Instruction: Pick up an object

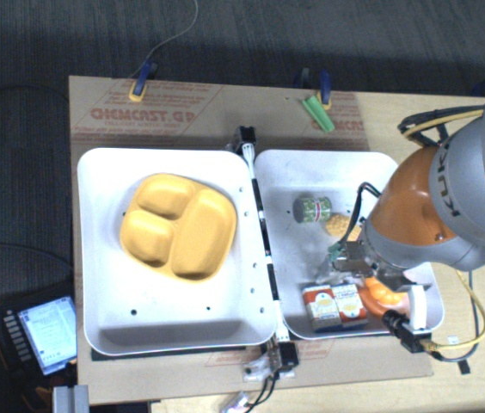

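The nearest thing to the arm is a small box [334, 305]. It is red and white with little pictures on top. It lies flat in the right bin [287, 231], close to the front wall. Touching its right side is an orange thing [378, 295], round and shiny. It pokes out from under the arm.

The jaws [351, 261] sit just above the box, a little toward the back of the bin. They look dark and small, and the arm hides most of them. I cannot tell if they are wide or narrow, and nothing can be seen held in them.

Farther back in the same bin lies a little green can [313, 208] on its side. Just beside it is a bumpy tan thing [337, 224], near the jaws.

The grey arm [449, 205] with its orange band comes in from the right.

The left bin [96, 299] holds a big yellow tray [179, 225] with three hollow parts. Both bins rest on the bench [380, 110].
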### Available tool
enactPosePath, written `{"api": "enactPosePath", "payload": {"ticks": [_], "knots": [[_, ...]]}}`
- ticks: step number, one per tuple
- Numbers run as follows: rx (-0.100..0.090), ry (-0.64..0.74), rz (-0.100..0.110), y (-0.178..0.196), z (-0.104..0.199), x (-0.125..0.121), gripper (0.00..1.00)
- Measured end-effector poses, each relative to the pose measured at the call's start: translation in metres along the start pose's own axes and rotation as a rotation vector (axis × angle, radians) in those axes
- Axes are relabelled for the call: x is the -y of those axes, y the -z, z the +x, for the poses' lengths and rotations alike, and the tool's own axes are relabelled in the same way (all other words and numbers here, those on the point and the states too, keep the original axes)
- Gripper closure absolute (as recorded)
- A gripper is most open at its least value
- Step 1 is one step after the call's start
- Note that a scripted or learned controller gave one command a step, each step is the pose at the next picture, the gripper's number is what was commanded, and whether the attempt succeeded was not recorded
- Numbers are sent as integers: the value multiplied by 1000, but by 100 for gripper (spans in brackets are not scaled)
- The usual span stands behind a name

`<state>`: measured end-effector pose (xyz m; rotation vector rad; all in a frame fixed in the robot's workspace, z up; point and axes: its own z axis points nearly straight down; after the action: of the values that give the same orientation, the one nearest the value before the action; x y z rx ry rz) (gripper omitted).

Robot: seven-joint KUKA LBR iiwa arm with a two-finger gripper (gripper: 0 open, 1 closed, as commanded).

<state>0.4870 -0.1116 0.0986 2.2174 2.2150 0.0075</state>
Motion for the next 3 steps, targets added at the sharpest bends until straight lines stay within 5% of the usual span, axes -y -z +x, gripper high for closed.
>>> {"api": "enactPosePath", "payload": {"ticks": [1, 2, 3], "knots": [[0, 2, 5, 134, 1, -74, 100], [0, 2, 9, 133, 1, -73, 0], [-2, 1, 14, 10, -18, -59, 0]]}}
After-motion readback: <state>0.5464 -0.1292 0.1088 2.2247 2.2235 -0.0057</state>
